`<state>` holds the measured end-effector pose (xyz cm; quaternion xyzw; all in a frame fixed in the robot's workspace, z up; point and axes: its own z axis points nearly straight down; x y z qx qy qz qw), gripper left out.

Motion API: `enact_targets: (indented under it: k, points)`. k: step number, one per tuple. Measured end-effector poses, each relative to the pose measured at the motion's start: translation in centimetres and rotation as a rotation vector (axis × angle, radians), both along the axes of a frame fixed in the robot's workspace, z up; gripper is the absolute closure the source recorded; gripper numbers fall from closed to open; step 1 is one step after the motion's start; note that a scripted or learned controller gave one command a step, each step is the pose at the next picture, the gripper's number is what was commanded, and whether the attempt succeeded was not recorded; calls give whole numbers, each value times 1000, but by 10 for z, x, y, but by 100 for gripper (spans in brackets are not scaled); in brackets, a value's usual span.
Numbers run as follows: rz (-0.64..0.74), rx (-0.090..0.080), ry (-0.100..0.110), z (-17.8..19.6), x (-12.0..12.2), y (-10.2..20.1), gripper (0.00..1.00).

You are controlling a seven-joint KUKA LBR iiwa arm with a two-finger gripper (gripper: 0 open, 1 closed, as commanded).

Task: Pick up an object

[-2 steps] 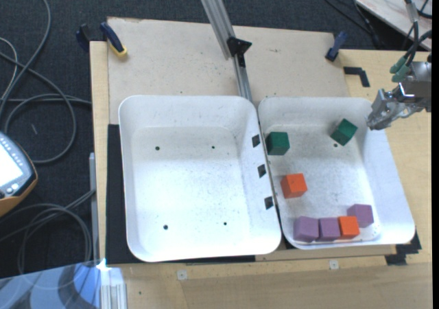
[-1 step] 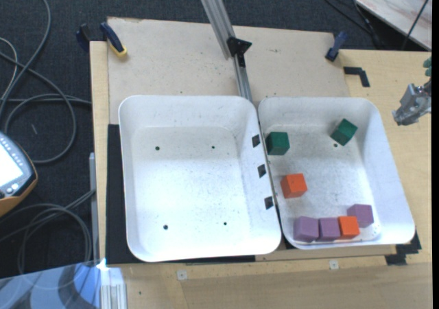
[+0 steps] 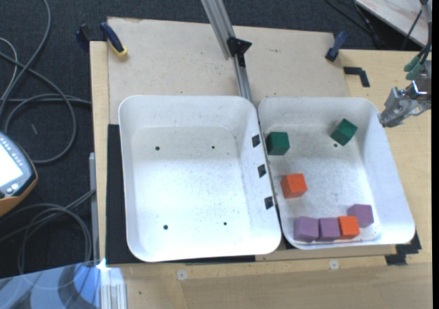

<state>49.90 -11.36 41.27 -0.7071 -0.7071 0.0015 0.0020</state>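
Spanning the middle of the frame, the counter (image 3: 171,60) carries two shallow white bins side by side. The left bin (image 3: 137,163) is the larger; the right bin (image 3: 384,163) holds every block. A slanted metal rail (image 3: 219,19) runs down from the top centre to the seam between the bins. At the right edge, just outside the right bin's upper right corner, sits the end effector (image 3: 398,107) (too small and blurred to tell whether its fingers are spread or pressed together). Inside the right bin: a green cube (image 3: 277,143) near the left wall, another green block (image 3: 343,131) toward the upper right, an orange cube (image 3: 294,185) mid-bin, and along the bottom wall a touching cluster of purple blocks (image 3: 317,228) with a small orange block (image 3: 349,227). No readable writing shows.
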Motion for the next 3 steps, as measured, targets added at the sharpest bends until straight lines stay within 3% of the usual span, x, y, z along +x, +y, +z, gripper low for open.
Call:
enact_targets:
  k: [1, 2, 3]
  points:
    - [1, -4, -17, 142, -5, -18, 100]
    - [10, 0, -9, 137, 31, 76, 100]
    - [10, 1, -4, 138, 16, 161, 100]
